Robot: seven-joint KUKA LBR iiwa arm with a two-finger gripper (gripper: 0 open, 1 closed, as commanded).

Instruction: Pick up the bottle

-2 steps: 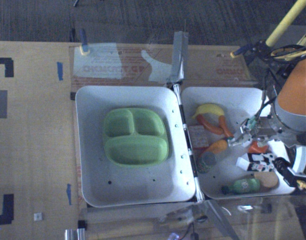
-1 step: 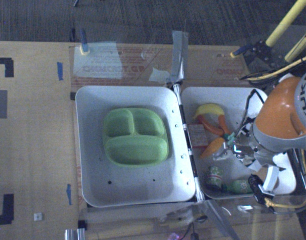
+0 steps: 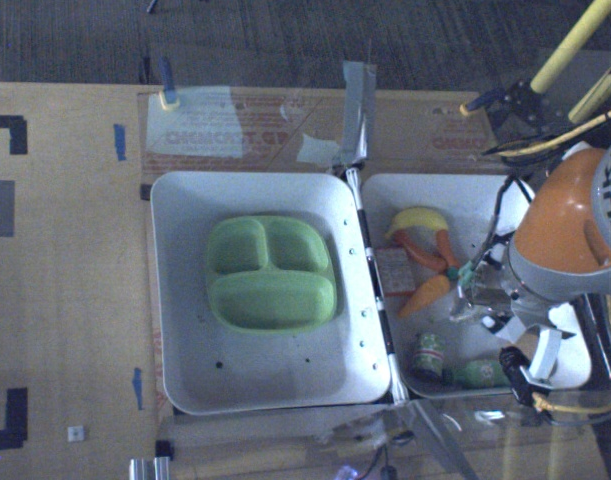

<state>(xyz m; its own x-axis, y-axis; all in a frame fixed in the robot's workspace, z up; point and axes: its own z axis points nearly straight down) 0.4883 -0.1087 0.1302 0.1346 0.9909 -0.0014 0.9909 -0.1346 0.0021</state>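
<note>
Fingers of the gripper [image 3: 472,293]: spacing cannot be told, nothing visibly held. Bottle [image 3: 477,373] lies in the right bin [image 3: 465,190]; pickup remains undone.

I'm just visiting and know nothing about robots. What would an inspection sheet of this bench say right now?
Surface: wooden bench bearing two white bins, left bin and right bin.
Job's things: green bottle lying along the right bin's near edge.
Clutter: green divided plate in the left bin; yellow toy, orange carrot-like toys and small green can in the right bin.
Grippers: gripper low over the right bin, beside the orange toys.
Cables: yellow and black cables behind the arm.
Surroundings: dark carpet; blue tape marks.
</note>
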